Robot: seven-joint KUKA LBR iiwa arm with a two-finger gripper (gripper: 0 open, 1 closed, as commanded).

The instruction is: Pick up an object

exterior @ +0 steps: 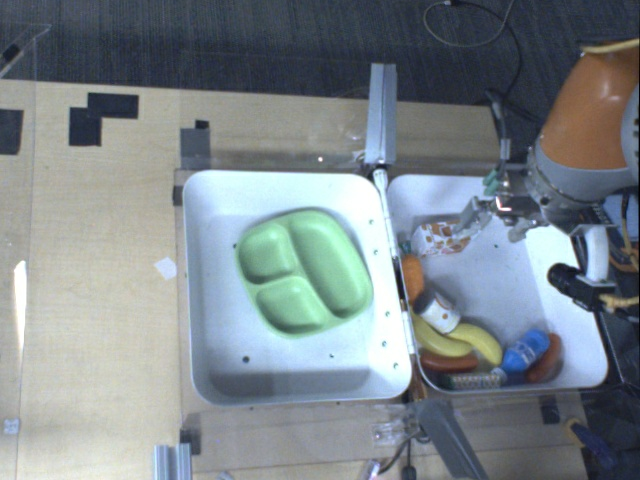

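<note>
Right bin [575, 373], arm [590, 118] slanting above.

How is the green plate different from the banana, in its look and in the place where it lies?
The green plate lies alone in the left bin; the banana lies in the right bin, crowded among other small things. The green plate is broad, with three compartments; the banana is narrow and curved. The green plate sits mid-bin; the banana lies close to the near wall. Both rest flat inside a white bin.
</note>
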